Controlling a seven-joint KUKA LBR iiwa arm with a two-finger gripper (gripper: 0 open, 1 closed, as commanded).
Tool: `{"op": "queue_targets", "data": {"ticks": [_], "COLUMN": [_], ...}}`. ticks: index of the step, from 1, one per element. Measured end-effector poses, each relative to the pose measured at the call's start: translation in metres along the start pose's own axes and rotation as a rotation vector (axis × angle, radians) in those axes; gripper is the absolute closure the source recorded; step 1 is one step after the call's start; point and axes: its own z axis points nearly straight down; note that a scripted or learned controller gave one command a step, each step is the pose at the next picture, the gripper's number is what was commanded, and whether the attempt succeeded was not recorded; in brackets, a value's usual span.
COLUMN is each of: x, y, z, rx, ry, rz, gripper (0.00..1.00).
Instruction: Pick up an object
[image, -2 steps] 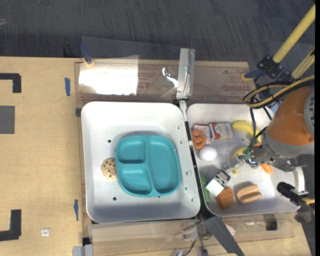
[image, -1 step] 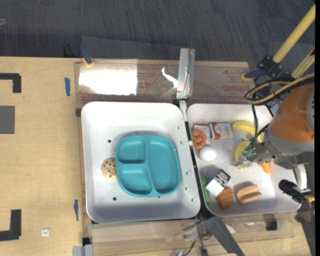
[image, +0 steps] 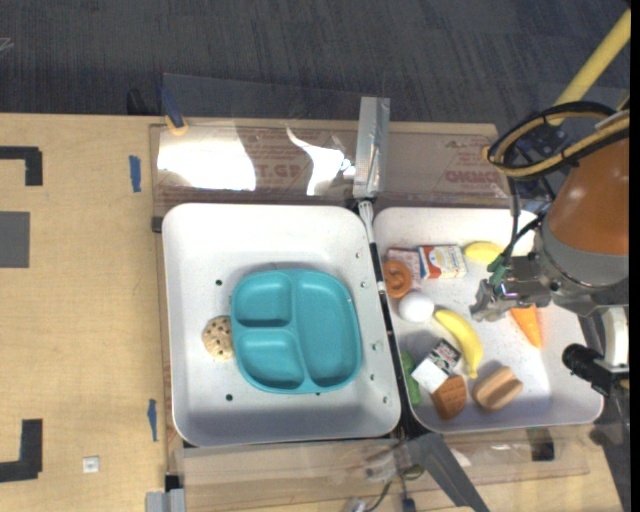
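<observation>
Reaching in from the right, the arm held its gripper (image: 497, 292) low over the right bin (image: 575, 405). Nothing sat between its fingers, and I could not tell if they were wide or narrow. Toy food lay in that bin: a banana (image: 461, 339) just beside the gripper, a carrot (image: 527, 325) right under the wrist, a white egg (image: 416, 306) and a bread roll (image: 497, 388). The left bin (image: 190, 300) held a teal plate (image: 297, 329) and a cookie (image: 218, 337). It looked like the reaching step, with no pick done yet. Next, the gripper would need to go straight down over one toy, maybe the banana, and squeeze it.
</observation>
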Motion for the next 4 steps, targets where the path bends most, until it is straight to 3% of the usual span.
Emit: {"op": "queue_targets", "data": {"ticks": [1,2,3,4], "x": [0.028,0.028,0.051,0.050], "y": [0.079,0.080,0.010,0.071], "z": [-0.048,-0.058,0.049,0.049], "rx": [0.004,0.002,0.011,0.007], "ry": [-0.001,-0.003,0.001,-0.001], "rz": [0.108,0.106,-0.172,-0.027], "gripper": [1.00,1.00,1.00,1.00]}}
